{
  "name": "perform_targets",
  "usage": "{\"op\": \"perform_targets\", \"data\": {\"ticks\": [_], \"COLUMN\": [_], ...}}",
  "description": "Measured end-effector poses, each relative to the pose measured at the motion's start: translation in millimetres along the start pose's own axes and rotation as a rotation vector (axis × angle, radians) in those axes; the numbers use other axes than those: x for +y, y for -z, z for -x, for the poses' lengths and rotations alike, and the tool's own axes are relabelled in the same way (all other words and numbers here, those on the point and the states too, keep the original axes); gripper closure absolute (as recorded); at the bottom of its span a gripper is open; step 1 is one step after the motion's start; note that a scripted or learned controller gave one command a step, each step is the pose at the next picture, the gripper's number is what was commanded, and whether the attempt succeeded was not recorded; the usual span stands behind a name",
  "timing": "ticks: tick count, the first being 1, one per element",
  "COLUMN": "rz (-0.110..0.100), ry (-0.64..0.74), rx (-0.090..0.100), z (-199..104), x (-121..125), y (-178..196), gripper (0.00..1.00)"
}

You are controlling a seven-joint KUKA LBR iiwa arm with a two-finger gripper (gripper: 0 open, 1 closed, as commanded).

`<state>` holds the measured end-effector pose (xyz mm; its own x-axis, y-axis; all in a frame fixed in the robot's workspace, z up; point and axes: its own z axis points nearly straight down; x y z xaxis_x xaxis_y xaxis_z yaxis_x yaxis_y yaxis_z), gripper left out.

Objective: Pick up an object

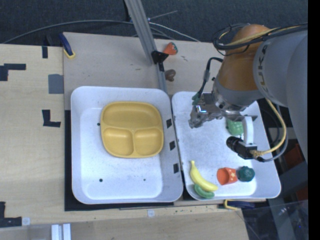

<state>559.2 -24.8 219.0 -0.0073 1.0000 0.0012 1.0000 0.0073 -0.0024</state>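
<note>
The grey arm with the orange band point(245, 59) is reaching in from the right and hanging over the right-hand shallow white bin point(210, 144). Its metal two-finger gripper point(196, 121) is pointing down at the bin's upper left part — whether the jaws are wide or narrow, I cannot tell at this size, and nothing is showing between them.

Along that bin's near edge a yellow plastic banana point(200, 176) is lying on a small green piece point(204, 193); just to the right an orange-red cup-shaped toy point(226, 176) is sitting beside a dark green round toy point(245, 173). A pale green object point(235, 127) is lying under the wrist.

The left-hand white bin point(90, 184) is holding a yellow three-compartment plastic tray point(132, 129) — both bins are resting on the tan tabletop point(30, 149).
</note>
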Motion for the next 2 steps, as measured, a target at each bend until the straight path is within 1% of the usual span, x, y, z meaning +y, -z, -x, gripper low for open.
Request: {"op": "perform_targets", "data": {"ticks": [1, 2], "rz": [0.001, 0.002], "ry": [0.000, 0.001], "rx": [0.000, 0.001], "z": [-47.6, -102.0], "x": [19.1, 31.9], "y": [-9.1, 3.4], "gripper": [1.00, 1.00]}}
